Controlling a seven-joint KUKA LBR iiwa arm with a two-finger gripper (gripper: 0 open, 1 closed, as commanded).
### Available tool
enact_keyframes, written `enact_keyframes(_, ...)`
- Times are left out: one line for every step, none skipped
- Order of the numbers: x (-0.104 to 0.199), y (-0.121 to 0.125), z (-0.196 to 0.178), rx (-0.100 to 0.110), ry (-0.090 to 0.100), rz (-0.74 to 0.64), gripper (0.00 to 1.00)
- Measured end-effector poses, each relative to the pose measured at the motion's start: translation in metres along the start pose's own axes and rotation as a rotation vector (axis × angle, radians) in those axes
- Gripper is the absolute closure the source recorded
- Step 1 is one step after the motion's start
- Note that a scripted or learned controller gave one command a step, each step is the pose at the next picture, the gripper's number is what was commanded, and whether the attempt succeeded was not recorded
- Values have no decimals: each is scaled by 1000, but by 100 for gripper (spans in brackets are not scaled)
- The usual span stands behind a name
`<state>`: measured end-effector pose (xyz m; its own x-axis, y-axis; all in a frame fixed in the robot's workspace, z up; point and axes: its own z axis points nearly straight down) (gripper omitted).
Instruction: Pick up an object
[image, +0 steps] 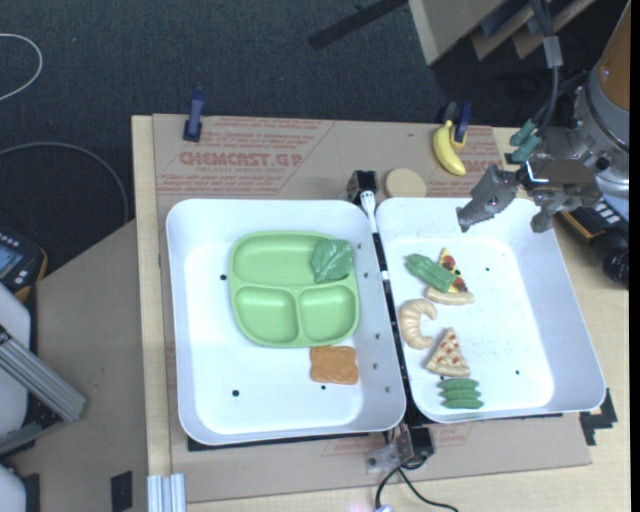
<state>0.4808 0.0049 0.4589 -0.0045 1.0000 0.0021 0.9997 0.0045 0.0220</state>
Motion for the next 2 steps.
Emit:
enact_keyframes(48,-4,83,31,-2,0,0)
enact_keyframes(45,-2,68,19,-2,3,100)
